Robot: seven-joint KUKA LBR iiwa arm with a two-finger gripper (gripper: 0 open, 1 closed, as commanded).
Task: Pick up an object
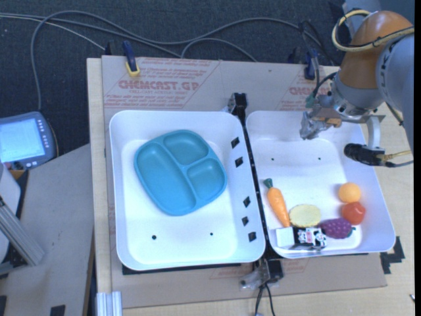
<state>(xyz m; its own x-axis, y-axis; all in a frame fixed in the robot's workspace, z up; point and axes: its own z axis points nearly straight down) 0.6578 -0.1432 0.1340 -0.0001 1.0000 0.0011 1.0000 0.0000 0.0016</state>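
Objects for picking are gathered in the near part of the right bin (pixel 263 131): a carrot (pixel 278 205) lies lengthwise by the bin's left wall, a round yellow piece (pixel 305 214) is seen just beside the carrot's lower end, and a small black-and-white box (pixel 301 237) is set against the near rim. A bunch of purple grapes (pixel 337 228) is placed just right of the box, with a red tomato (pixel 353 212) touching it from behind and an orange (pixel 349 192) beside the tomato, farther back. The gripper (pixel 310 128) is held over the far part of the right bin, well apart from all these items, and nothing is seen between its fingers; whether they are apart or together cannot be told. A blue divided plate (pixel 181 171) is laid in the left bin (pixel 125 196). Both bins are borne by a brown board (pixel 164 81).
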